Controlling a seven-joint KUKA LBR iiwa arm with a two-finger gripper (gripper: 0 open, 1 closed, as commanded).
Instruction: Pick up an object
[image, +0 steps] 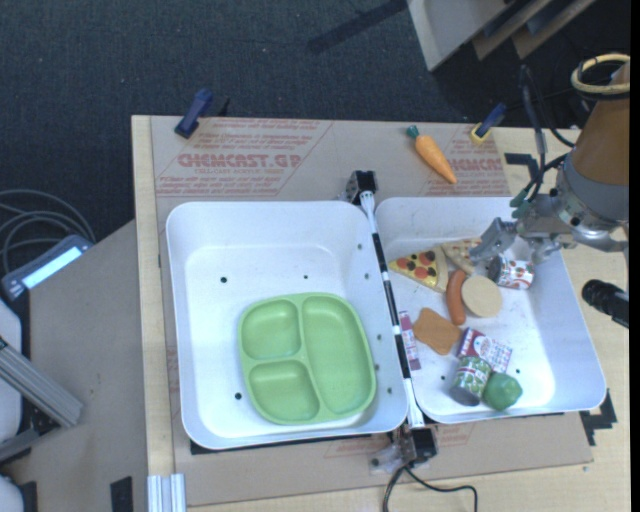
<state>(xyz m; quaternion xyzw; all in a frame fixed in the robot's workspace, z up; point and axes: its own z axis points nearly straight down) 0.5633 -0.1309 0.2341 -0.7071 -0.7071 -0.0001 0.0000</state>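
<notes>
My gripper hangs over the back part of the right bin, reaching in from the right. A small white and red carton lies right beneath it. Close by on the left are a pizza slice, a reddish sausage and a round beige disc. Further forward lie a brown toast-like piece, a white and red packet, a dark can and a green round item.
The left bin holds a green divided plate. A toy carrot lies on the board behind the right bin. Blue clamps sit at the board's back edge. A black divider runs between the bins.
</notes>
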